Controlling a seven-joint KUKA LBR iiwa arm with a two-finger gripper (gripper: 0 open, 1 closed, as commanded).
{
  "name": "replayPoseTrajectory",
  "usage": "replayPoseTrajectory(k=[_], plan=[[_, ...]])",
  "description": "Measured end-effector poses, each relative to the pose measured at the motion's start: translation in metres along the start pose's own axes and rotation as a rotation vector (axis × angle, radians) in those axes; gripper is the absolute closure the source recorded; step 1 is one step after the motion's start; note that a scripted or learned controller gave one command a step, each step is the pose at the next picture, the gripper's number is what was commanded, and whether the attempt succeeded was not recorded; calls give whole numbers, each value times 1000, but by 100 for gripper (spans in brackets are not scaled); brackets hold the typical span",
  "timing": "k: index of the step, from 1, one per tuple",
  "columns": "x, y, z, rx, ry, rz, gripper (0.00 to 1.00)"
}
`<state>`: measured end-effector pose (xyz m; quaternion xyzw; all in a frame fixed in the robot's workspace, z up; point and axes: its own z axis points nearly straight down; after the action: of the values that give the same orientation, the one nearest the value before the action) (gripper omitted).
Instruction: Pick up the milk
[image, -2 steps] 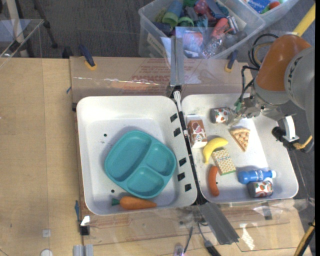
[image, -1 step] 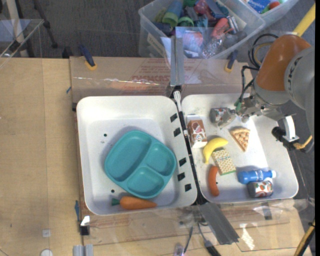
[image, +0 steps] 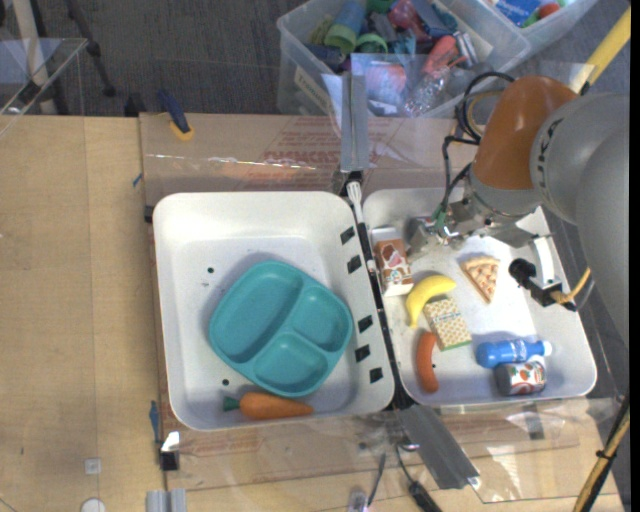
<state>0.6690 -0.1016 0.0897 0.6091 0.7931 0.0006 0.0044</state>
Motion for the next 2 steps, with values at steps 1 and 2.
replayPoseTrajectory(k=[1,2], plan=[[-1,1,-11,-5,-3,0,100],[-28,-70,-144,4,4,107,100]])
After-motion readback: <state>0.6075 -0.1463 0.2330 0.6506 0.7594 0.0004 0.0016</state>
